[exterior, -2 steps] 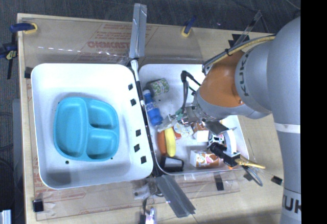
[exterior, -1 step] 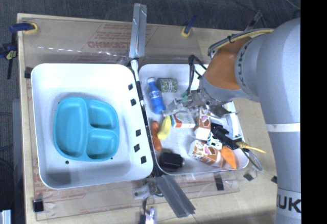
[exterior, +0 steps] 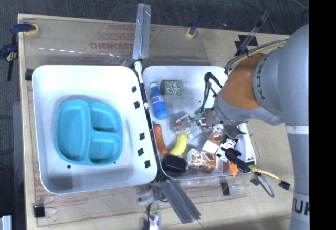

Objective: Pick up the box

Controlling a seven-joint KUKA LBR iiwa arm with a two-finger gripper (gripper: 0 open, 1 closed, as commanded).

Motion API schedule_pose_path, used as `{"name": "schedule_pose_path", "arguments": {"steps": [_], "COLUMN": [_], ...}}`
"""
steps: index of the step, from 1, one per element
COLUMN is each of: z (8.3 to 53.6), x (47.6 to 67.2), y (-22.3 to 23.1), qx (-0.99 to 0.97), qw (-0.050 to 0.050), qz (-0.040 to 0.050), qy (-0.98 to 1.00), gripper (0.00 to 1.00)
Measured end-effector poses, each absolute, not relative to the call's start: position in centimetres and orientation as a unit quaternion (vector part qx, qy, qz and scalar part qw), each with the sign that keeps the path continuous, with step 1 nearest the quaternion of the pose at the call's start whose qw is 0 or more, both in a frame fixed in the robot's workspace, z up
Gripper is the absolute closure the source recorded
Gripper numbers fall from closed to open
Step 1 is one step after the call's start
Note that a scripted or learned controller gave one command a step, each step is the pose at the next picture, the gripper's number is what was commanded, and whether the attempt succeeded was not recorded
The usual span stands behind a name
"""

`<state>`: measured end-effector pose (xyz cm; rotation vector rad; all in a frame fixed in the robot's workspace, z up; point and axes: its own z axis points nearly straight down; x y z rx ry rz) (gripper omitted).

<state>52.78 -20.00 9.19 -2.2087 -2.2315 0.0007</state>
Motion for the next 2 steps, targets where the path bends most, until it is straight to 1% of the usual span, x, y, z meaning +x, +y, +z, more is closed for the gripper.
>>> {"name": "schedule_pose_path", "arguments": {"steps": [1, 2], "z": [9.23, 10.17], "x": [55.27, 55.27], "y": [-19.59, -19.54], "qx": [-0.691, -0.689], "qw": [0.0, 0.001], "qz": [-0.0006, 0.0002], "qy": [-0.723, -0.725], "gripper": [0.0, 1.0]}}
